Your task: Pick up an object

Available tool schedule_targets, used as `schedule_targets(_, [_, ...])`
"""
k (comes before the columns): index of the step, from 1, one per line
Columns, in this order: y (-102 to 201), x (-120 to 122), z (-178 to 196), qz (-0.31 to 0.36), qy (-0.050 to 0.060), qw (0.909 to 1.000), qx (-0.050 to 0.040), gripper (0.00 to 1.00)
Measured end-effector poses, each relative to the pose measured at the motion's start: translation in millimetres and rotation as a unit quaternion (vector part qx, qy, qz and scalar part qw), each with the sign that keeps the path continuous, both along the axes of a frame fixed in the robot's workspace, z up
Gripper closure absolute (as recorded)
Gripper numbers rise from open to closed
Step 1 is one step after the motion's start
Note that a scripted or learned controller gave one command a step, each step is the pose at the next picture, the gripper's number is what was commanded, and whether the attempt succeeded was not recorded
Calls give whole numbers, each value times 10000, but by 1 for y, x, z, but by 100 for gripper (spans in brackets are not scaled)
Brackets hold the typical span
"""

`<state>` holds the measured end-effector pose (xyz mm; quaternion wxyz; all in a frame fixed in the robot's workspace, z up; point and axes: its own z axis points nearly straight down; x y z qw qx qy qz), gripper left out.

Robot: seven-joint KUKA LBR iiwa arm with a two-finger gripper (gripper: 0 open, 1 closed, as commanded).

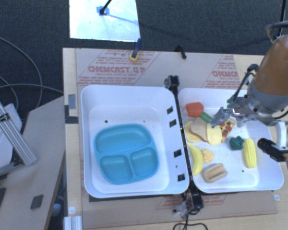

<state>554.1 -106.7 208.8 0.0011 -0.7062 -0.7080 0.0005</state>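
A shallow white plastic bin (129,91) served as the landmark. Inside it, towards its left half, lay a light-blue three-compartment plastic tray (126,152) (one wide section above two smaller ones). Beneath the bin spread a tan protective sheet printed with red lettering (115,68). Just beyond the bin's far edge, a small yellow-and-blue clip (134,55) sat on that sheet. Further beyond the bin lay a shiny square metal plate (103,13). Well left of the bin, a silver aluminium rail (9,128) slanted.
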Motion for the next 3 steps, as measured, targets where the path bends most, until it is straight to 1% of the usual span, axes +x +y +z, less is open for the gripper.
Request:
schedule_targets(1, [16, -72, -96, -19, 57, 10000, 16, 0])
schedule_targets(2, [-5, -68, -127, -21, 1, 10000, 0, 0])
schedule_targets(3, [-21, -20, -126, 3, -24, 10000, -10, 0])
